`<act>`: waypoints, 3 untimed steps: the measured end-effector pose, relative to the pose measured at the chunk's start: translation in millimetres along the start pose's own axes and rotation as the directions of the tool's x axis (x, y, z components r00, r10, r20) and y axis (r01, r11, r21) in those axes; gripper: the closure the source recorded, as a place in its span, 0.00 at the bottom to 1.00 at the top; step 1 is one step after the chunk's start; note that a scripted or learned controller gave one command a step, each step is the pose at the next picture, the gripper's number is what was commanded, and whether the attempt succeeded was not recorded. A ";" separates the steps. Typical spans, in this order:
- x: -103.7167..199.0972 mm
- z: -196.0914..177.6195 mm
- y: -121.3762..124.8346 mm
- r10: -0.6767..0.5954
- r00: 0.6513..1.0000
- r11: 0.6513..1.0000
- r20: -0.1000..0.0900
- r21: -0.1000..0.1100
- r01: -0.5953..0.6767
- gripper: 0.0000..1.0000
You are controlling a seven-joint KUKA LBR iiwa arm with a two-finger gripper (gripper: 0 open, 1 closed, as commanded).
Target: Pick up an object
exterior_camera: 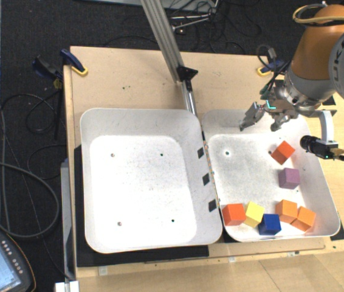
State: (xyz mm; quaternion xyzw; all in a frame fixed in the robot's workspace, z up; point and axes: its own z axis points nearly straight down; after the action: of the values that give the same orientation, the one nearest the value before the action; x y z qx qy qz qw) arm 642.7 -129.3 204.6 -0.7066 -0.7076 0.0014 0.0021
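Note:
My gripper (262,121) hangs over the far edge of the right bin (245,175), its two grey fingers spread apart with nothing between them. Just right of it and nearer lies an orange block (282,152), tilted, with a purple block (290,177) below it. Along the bin's near wall sit an orange-red block (234,213), a yellow block (254,214), a blue block (270,224) and two orange blocks (296,214) touching each other.
The left bin (138,178) lies beside the right one. A slanted metal pole (166,41) runs down to the gap between the bins. Clamps (68,59) grip the bench's far corners. Cables lie on the floor at left.

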 end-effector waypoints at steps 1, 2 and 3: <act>0.1 -3.1 1.0 -0.002 1.000 1.000 0.001 -0.005 0.002 0.00; 8.2 45.7 -4.4 -0.001 1.000 1.000 0.001 0.000 0.001 0.00; 10.6 89.1 -4.0 -0.001 1.000 1.000 0.001 0.000 0.001 0.00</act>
State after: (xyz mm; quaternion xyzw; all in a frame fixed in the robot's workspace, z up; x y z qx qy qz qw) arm 638.2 -118.6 115.6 -0.7064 -0.7078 0.0017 0.0018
